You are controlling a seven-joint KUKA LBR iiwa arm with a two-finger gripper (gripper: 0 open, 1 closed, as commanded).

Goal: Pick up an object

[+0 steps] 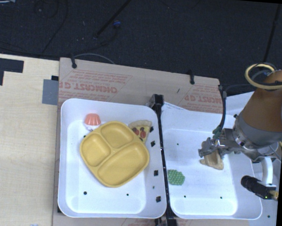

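My gripper (209, 151) hangs over the right bin (191, 209), in its upper right part. A tan, bread-like piece (213, 162) lies right under it, touching or nearly touching its tip. A green round, bumpy item (175, 177) rests on the right bin's floor near its left wall. In the left bin (73, 198) sits a yellow divided plate (114, 153), with a pink cupcake-like toy (92, 120) at its upper left and a pizza slice (140, 129) at its upper right.
A black divider (159, 156) runs between the two bins. The arm (262, 114) reaches in from the right, over the right bin's far right side. Cardboard (134, 84) lies under both bins.
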